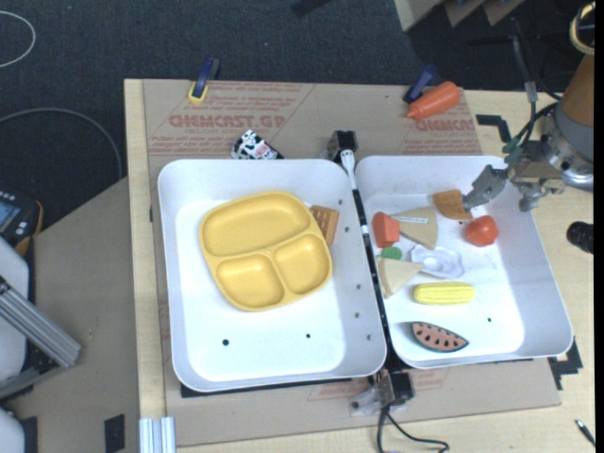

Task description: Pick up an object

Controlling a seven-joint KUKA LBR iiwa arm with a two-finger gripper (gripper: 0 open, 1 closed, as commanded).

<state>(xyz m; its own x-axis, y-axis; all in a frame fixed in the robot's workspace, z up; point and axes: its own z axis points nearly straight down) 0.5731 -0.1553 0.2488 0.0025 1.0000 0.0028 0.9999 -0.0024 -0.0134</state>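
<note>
**Hovering over the right bin's far corner, nothing gripped**

Reaching in from the right, the grey arm (578, 102) brings its gripper (505, 189) above the far right part of the right bin (538, 295). Its two fingers stand apart, one (483, 187) angled down toward the brown bread-like piece (451, 204), the other near the bin's right wall, and nothing sits between them. Just below the gripper lies a red tomato (481, 230), apart from both fingers.

Toy foods are scattered across the rest of that bin: a red pepper-like piece (384, 228) close to the left wall, a small green piece (391, 252) beside it, a pale cheese wedge (398, 276), a clear plastic item (440, 263) near the middle, a yellow corn cob (444, 293) lying flat, and a watermelon slice (438, 336) near the front edge.

The left bin (189, 328) holds a yellow divided plate (264, 249) with three compartments, and a waffle-patterned brown piece (326, 223) touches its right rim.

Outside the bins, an orange carrot (434, 100) rests on the cardboard (142, 253) behind the right bin, and a black-and-white cow toy (253, 146) lies behind the left one.
</note>
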